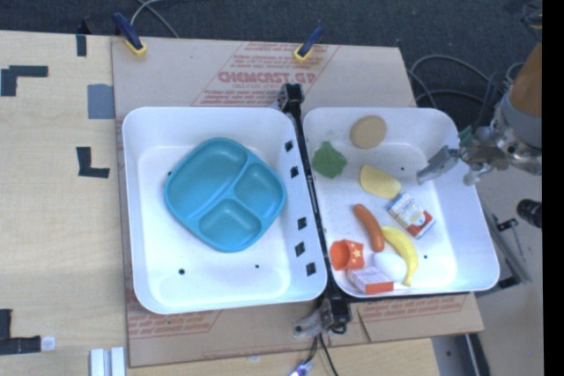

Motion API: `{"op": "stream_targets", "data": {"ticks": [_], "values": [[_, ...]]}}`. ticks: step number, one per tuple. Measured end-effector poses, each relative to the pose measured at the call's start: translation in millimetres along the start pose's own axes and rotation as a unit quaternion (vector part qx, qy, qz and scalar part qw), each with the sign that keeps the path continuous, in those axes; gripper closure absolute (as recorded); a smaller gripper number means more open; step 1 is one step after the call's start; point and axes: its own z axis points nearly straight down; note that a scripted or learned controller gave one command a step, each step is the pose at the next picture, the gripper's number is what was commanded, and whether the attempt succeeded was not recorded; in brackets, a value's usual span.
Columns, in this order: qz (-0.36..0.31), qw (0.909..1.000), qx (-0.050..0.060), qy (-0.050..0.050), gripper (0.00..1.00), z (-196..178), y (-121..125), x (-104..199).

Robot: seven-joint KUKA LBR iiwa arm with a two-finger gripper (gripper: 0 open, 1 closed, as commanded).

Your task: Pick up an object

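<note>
Pale tabletop (53, 189) carries two white bins; the right bin (467, 216) holds the toys. Fingers (449, 163) hang spread and empty at its right wall, with the yellow block (381, 182) just left, lying crosswise.

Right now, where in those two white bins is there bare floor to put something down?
Left bin: bare floor rings the blue plate, widest along the near edge. Right bin: open floor between the round cookie and the gripper, and along the right wall. Crowded at the near left corner, around the banana, sausage and orange piece.
</note>
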Motion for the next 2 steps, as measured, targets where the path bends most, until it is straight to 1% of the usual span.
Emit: {"op": "stream_targets", "data": {"ticks": [1, 2], "values": [[-0.001, 1.0, 0.001, 0.001, 0.0, 86, -20, 61], [0.0, 1.0, -0.001, 0.0, 0.0, 131, -22, 83]]}}
